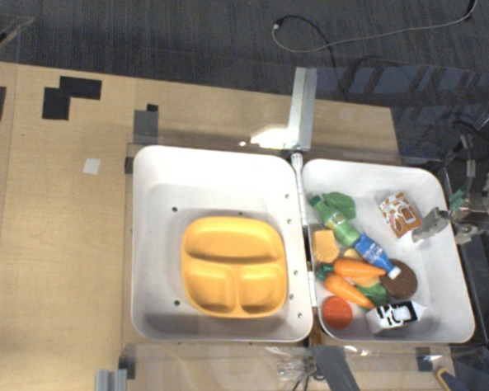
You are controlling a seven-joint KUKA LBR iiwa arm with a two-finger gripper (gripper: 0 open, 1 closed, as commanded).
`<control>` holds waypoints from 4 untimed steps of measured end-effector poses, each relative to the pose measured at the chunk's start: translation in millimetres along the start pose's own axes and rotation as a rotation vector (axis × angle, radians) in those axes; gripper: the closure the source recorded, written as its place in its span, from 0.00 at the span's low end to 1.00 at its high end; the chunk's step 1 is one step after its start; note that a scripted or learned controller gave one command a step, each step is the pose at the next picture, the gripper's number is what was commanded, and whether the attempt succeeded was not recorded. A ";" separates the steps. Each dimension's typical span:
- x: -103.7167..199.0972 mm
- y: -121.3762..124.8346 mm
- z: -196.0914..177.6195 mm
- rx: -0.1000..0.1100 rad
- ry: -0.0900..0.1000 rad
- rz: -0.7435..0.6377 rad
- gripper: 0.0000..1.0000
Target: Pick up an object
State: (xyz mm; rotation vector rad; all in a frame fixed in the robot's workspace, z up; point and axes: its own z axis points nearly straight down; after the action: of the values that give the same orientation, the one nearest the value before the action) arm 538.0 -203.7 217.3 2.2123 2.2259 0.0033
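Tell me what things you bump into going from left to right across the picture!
Yellow tray → green bottle → blue bottle → brown snack packet → the robot's hand.

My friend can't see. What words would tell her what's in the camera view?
Two white bins sit side by side on a wooden bench: the left bin holds a yellow divided tray, and the right bin holds toy food, including carrots, a tomato and a green bottle. The gripper is over the right bin's right side.
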 end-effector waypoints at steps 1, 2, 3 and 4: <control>19.9 9.7 98.8 -0.029 -0.009 -0.040 0.00; 73.3 -30.5 122.6 -0.025 -0.010 -0.274 0.00; 73.2 67.7 52.2 -0.004 -0.001 -0.217 0.00; 75.2 -9.6 126.4 -0.010 -0.002 -0.386 0.00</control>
State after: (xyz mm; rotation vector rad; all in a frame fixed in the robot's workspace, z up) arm 528.4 -128.7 90.9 1.7402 2.6016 0.0110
